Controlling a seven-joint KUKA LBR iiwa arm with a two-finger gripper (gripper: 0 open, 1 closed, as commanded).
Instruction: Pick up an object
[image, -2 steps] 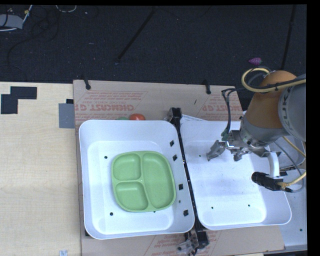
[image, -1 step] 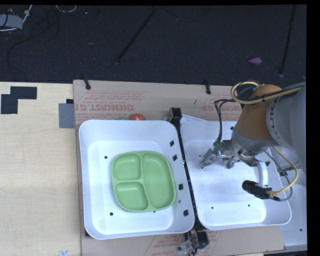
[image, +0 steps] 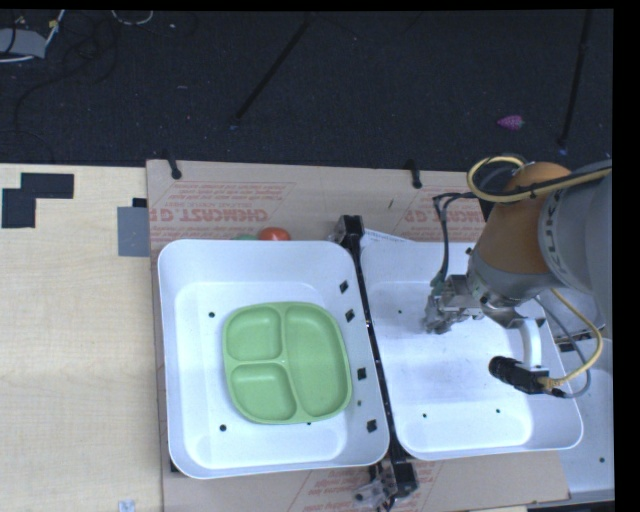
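white plastic makes up both shallow bins on the bench. the left bin (image: 190, 300) holds a pale green divided plate (image: 287, 362), three compartments, lying flat a little right of the bin's middle and tilted slightly in plan. it touches none of the bin's walls. the right bin (image: 470, 420) sits just beside the left one, the two meeting along a black clamped seam (image: 362, 330) that runs from the far edge to the near edge.

the arm (image: 560, 240) comes in from the right, grey with its orange band (image: 525, 225) above the wrist, and bends down over the far part of the right bin. its gripper (image: 440, 315) hangs low over the bin floor near the far left area of that bin, well apart from the green plate in the other bin. whether its jaws are apart or together i cannot tell from this angle, since the metal parts blur into one grey cluster. nothing is visibly held there.

yellow and black cables (image: 560, 370) loop off the wrist over the right bin's right side. behind the left bin's far wall a small red-orange object (image: 274, 235) peeks out on the cardboard sheet (image: 260, 205) under the bins. beyond that lies dark carpet (image: 300, 80), and light wood bench top (image: 70, 350) to the left.
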